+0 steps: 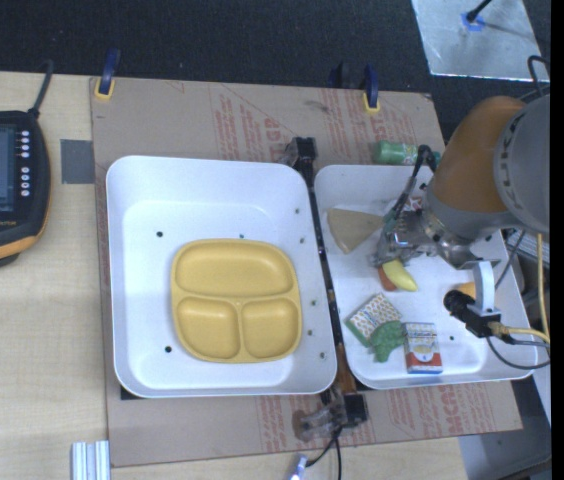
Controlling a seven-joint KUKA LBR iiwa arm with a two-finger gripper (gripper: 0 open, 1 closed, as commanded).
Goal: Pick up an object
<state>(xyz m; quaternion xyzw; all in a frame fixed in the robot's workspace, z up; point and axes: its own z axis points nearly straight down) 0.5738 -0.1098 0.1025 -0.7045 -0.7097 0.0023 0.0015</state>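
We see the arm (482, 168) reaching into the right bin (362, 363), its gripper (399, 240) low over a yellow-and-red toy (398, 275); we cannot tell its state. Near the front lie a patterned packet (373, 314), a green toy (387, 340) and a red box (422, 348). The left bin (142, 198) holds a yellow tray (235, 299).

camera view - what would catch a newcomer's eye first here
The yellow divided tray sits alone in the middle of the left bin, bright against the white. On the right, the grey and orange arm leans over the right bin, its gripper low above a small yellow and red item. Nearer the front of that bin lie a green toy and a small red and white packet.
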